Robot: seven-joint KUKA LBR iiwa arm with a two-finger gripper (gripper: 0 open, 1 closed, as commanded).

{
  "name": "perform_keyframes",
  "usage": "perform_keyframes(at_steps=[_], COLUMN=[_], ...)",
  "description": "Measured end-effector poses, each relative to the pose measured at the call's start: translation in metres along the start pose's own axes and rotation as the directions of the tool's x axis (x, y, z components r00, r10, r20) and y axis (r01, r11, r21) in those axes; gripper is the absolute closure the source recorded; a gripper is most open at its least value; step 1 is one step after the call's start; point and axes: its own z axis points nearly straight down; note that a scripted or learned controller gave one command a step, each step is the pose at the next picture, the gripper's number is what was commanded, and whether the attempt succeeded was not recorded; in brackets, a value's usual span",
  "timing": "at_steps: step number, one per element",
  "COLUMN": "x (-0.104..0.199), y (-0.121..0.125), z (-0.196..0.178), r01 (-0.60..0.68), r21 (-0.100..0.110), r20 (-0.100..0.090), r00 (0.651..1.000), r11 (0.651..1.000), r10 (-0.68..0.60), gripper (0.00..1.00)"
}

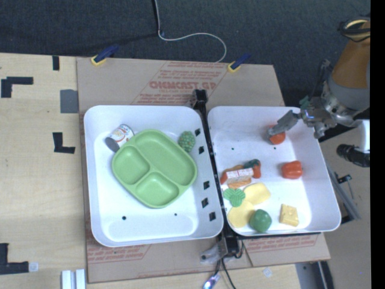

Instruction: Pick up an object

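With the gripper (280,128) low in the right bin (313,221), finger state I cannot tell, touching the small red-orange piece (277,139) up-left of the red tomato (292,170), centre on it before lifting.

We take this for a robotics lab bench rather than a home or kitchen. Two shallow white bins, the left bin (96,179) and the right bin (319,188), sit on a printed cardboard sheet (180,83) clamped down with a yellow clip (103,55) and a blue clip (239,61). A white cable (180,38) trails over dark carpet (72,11). We see black tape marks (60,143) on the wooden benchtop (36,179), and the food in the bins, like the green sectioned plate (154,167), is plastic toy ware.
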Motion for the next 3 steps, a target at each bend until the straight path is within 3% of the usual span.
perform_keyframes(at_steps=[1, 3], x=[0.001, -0.008], y=[0.003, -0.003], z=[-0.010, 0.096], r01=[0.004, 0.004], r21=[-0.014, -0.011], r20=[0.003, 0.003], r00=[1.000, 1.000], r11=[1.000, 1.000], r10=[-0.004, -0.004], gripper=[0.00, 0.00])
